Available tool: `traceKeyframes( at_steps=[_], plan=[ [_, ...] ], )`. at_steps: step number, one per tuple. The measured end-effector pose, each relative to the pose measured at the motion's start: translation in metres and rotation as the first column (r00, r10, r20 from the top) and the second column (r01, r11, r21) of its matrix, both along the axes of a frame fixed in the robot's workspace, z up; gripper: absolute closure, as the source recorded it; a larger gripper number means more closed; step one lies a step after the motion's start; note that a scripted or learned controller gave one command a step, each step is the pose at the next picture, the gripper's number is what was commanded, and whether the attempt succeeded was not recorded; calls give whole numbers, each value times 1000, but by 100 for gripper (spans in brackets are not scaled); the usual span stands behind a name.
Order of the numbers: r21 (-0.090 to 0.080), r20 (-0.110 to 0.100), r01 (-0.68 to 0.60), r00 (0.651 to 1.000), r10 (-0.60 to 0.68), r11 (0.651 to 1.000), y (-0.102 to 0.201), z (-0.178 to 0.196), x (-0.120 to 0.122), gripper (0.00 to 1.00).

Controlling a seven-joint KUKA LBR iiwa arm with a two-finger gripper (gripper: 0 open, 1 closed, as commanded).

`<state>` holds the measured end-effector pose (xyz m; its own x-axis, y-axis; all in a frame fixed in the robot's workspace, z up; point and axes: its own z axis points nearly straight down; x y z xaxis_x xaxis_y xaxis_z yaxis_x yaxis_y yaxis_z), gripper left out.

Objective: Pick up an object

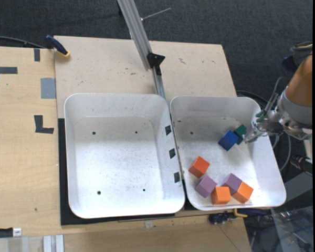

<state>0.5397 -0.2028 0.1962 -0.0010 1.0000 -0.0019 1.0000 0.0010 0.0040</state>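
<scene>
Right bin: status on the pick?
Gripper at right bin's far right wall, beside green block and blue block. Nothing visibly held. Orange and purple blocks clustered nearer front.

No text, label, brand, number or sign can be read anywhere in the camera view. The counter [121, 62] carries some pieces of grey and dark tape [48, 88], but these are only plain shapes and they have no letters on them. The two white bins [73, 140] have small dark dots and dark marks on the wall between them, and no writing. The coloured blocks [200, 167] in the right bin have plain faces. A small pale tag at the lower left edge of the counter is too small to read.
</scene>
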Motion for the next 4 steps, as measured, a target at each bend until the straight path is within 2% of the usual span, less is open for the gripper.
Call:
traceKeyframes(
  at_steps=[1,3,4],
  plan=[
    [0,0,0,1000,0,1000,0,40,1,100],
    [2,-5,-1,1000,1,1000,111,24,6,100],
    [4,-5,-7,1000,7,1000,176,28,13,100]
  ],
)
